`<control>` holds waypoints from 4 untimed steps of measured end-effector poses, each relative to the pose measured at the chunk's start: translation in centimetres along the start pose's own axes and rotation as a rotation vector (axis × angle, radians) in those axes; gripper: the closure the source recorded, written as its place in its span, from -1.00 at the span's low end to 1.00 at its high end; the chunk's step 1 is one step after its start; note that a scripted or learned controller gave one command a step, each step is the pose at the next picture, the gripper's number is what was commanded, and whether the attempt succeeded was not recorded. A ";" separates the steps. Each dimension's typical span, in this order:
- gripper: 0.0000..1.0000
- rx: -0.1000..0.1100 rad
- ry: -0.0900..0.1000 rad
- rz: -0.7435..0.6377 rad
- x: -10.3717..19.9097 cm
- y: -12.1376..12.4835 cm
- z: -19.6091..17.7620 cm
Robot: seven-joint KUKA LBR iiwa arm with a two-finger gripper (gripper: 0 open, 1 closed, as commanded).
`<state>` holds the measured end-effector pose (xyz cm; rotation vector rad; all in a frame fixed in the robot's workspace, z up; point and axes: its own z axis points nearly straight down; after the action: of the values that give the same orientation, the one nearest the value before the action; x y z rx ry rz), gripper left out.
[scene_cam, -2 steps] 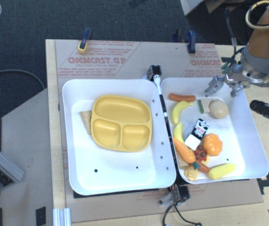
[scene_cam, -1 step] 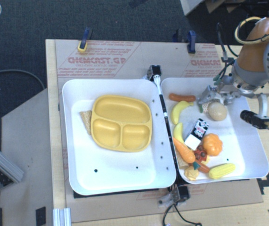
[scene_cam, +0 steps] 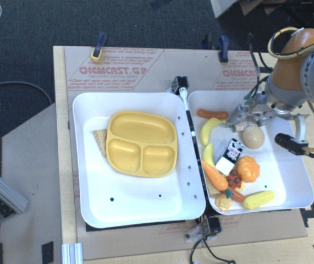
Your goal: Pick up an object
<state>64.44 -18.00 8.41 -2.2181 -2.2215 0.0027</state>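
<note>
Gripper [scene_cam: 246,120] low over the upper part of the right bin [scene_cam: 294,187], arm coming in from the right. Tip is a grey clutter from this angle, so can't tell whether it is spread or closed, and nothing can be confirmed as held.

Beige egg-shaped toy [scene_cam: 252,137] sits just below the gripper, touching or nearly touching; contact unclear. Red-orange sausage toy [scene_cam: 212,114] just left of the gripper, near the bin's top edge. Yellow banana [scene_cam: 209,130] below the sausage, by the bin's left wall, with a second yellow curved piece [scene_cam: 207,154] under it, hard to identify.

Mid bin: black-and-white patterned piece [scene_cam: 233,149], small and unreadable, with a white block [scene_cam: 223,165] against it. Orange pumpkin-like toy [scene_cam: 247,169] beside them. Carrot [scene_cam: 215,176] lies diagonally at lower left. Small red piece [scene_cam: 234,180] wedged between carrot and pumpkin, shape unclear. Yellow corn cob [scene_cam: 258,199] near the bottom edge, and a pale yellow lump [scene_cam: 223,202] left of it, too small to name.

Left bin [scene_cam: 85,147]: yellow divided plate [scene_cam: 142,143] in the middle. A tan triangular piece [scene_cam: 100,140] pokes out from its left side, mostly hidden under the plate.
</note>
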 end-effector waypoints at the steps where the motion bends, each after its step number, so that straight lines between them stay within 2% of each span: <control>1: 1.00 -0.003 0.000 0.000 0.0 0.1 -1.2; 2: 1.00 -0.008 -0.002 0.001 0.2 0.6 -7.3; 3: 1.00 -0.007 -0.002 0.001 -0.5 0.1 -12.2; 4: 1.00 -0.007 -0.002 0.001 -0.5 0.1 -14.1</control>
<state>64.62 -18.49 22.55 -2.2238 -2.2248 -0.0027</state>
